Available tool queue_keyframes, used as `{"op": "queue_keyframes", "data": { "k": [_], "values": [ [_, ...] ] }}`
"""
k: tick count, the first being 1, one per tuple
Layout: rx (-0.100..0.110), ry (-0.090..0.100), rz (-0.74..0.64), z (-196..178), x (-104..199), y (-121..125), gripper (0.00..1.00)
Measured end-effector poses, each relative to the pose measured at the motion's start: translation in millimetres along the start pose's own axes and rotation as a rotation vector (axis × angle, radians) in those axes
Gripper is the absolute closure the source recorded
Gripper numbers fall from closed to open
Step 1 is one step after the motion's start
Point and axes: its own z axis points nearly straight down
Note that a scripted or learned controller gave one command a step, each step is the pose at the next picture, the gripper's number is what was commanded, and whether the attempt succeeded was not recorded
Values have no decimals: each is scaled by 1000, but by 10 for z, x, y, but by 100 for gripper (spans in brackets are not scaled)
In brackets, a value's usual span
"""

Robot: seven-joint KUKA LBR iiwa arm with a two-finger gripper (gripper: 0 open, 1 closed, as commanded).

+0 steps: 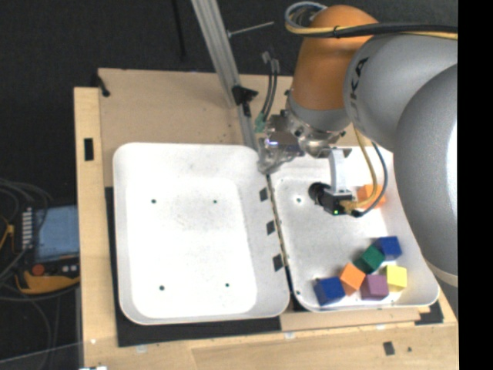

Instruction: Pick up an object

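The bulky, rounded grey arm wears a glossy orange band (dark lettering marks the grey shell beside it). A black cable runs over the top, and the gripper is silvery metal.

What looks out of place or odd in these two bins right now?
Nothing looks spilled or damaged. One oddity: the hand sits over the far end of the rims where the two bins meet, while the coloured blocks are bunched in the near corner of the right bin, well away from it.
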Motion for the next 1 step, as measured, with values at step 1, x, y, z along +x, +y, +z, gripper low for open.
{"op": "queue_keyframes", "data": {
  "k": [1],
  "values": [
    [4, 0, 1, -4, 398, -188, 100]
  ]
}}
